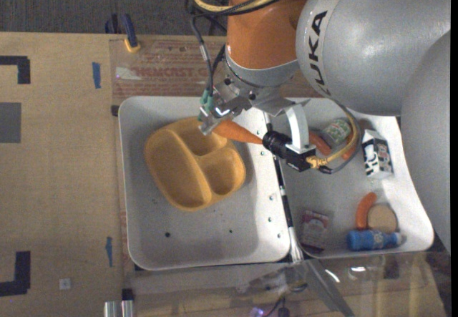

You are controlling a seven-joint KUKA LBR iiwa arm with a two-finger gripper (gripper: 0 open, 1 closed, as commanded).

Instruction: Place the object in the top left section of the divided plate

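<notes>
The yellow divided plate (183, 181) lies in the left bin (215, 237), toward its upper half. My gripper (208, 121) hangs over the plate's top right rim, below the orange wrist band. An orange carrot-shaped object (237, 132) sticks out from between the fingers toward the right, across the plate's edge. The fingers look shut on its left end. The plate's compartments hold nothing that I can see.
The right bin (418, 226) holds a small milk carton (376, 155), an orange sausage shape (365, 210) beside a round tan piece (383, 220), a blue bottle (373, 240), a small packet (315, 227) and a greenish can (335, 129). The arm covers the bins' upper parts.
</notes>
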